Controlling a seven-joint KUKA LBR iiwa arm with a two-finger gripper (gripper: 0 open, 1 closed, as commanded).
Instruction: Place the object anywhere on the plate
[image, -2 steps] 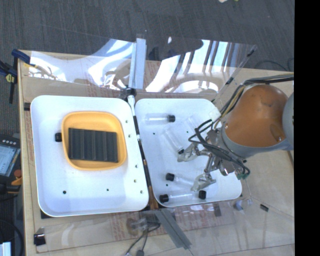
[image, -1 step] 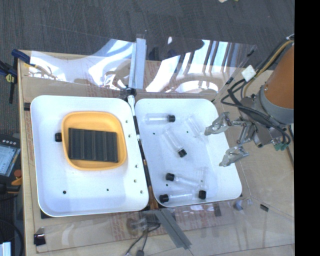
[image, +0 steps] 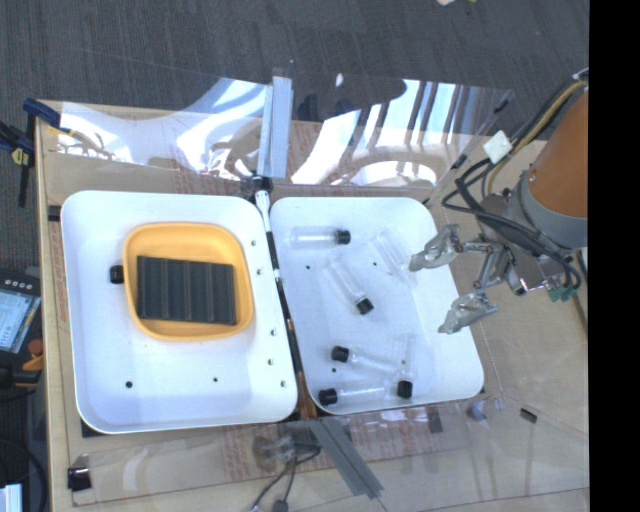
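Observation:
A yellow plate (image: 185, 247) sits in the left bin (image: 90, 370), with a dark ribbed rectangular block (image: 190, 290) lying on it. Several clear vials with black caps lie in the right bin (image: 455, 375): one at the back (image: 318, 238), one in the middle (image: 350, 287), others along the front (image: 352, 395). My gripper (image: 447, 283) hovers over the right side of that bin, open, with nothing between its fingers (image: 430, 252). The nearest vial (image: 388, 250) lies just to its left.
A small black cap (image: 116, 273) lies in the left bin beside the plate's left rim. A clear plastic sheet (image: 350, 130) stands behind the bins. Cables (image: 500, 215) trail from the arm's wrist at the right.

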